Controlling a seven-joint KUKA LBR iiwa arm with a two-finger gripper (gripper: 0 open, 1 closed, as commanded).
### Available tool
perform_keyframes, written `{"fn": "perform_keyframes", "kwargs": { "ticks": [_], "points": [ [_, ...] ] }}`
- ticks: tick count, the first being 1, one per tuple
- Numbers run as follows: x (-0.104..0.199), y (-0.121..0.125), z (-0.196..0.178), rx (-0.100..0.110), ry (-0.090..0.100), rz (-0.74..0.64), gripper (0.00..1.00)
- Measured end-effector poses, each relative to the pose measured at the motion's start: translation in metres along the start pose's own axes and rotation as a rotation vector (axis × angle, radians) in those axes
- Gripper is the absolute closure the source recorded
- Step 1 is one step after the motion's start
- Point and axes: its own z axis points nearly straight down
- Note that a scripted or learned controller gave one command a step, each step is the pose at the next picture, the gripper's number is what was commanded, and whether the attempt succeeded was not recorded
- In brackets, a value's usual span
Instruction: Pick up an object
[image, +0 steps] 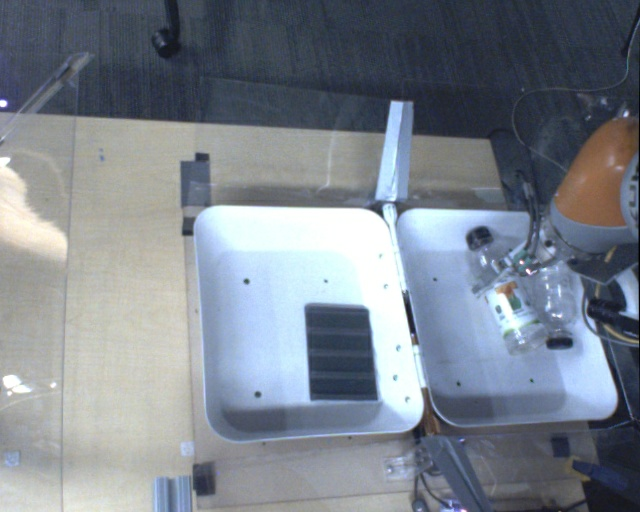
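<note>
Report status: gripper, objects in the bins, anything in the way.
Gripper low over right bin, fingers unreadable. Small bottle lying beneath it, grasp unconfirmed. Black ridged block flat in left bin. Nothing blocking.

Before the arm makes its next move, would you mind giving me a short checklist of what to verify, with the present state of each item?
1. Target in reach: a clear bottle with a white label lies in the right bin. Ok.
2. Gripper over the bottle's upper end. Ok.
3. Bottle between the fingers: cannot tell.
4. Small dark object lies apart from the bottle. Ok.
5. Black ribbed block sits flat in the left bin, out of the way. Ok.
</note>
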Motion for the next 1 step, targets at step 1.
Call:
{"fn": "perform_keyframes", "kwargs": {
  "ticks": [1],
  "points": [
    [0.0041, 0.0616, -0.058, 0.044, 0.001, -0.002, 1.0]
  ]
}}
